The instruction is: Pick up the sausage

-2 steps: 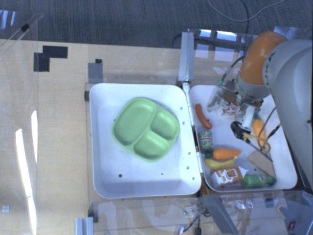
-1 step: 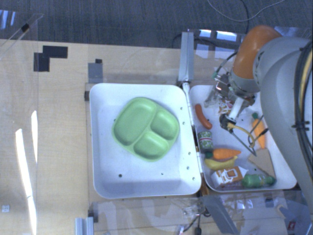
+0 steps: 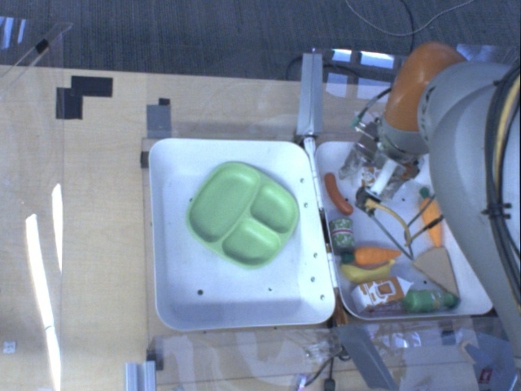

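The grey arm covers much of the right bin, hiding its far side. In the left bin sits a green divided plate. Print on the small can and the carton is too blurred to read. The claw hangs just right of the sausage, apart from it; its opening cannot be made out.

The sausage is red-brown. The plate is light green. The carrot is orange. Both bins are white.
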